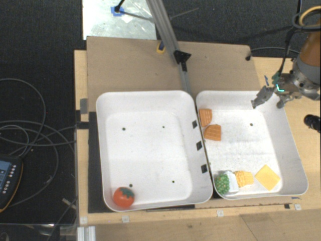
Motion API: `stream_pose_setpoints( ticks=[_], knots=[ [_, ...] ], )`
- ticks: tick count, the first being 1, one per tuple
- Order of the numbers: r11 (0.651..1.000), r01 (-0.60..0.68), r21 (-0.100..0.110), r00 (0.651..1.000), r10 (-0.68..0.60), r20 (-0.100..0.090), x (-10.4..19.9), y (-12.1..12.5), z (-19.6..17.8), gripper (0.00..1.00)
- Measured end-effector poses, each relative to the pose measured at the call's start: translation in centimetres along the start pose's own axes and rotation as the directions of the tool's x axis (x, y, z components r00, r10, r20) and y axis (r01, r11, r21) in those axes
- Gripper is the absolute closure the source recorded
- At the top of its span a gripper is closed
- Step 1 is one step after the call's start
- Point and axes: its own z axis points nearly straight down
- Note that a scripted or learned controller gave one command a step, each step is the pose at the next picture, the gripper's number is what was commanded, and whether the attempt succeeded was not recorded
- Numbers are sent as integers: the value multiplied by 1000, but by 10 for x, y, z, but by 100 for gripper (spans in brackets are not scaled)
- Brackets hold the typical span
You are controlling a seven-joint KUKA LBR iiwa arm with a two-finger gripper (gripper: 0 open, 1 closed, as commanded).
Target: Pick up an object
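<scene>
- White bins hold every object; nothing lifted, so the pick looks not yet begun.
- Right bin: two waffle pieces by the divider; peas, corn and cheese slice along the near wall. Left bin: tomato in the near corner.
- Gripper hovers over the right bin's far right corner, fingers spread, nothing between them; well apart from all objects.

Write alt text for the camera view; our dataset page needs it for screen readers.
The gripper hangs open over the right bin's far corner, holding nothing. That bin holds two waffle pieces, peas, corn and cheese; a tomato sits in the left bin.
</scene>
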Motion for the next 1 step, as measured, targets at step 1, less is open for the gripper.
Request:
stream_pose_setpoints(
  ticks=[1],
  knots=[
    [1000,2,-2,1000,-2,2,0,1,-2,0]
  ],
)
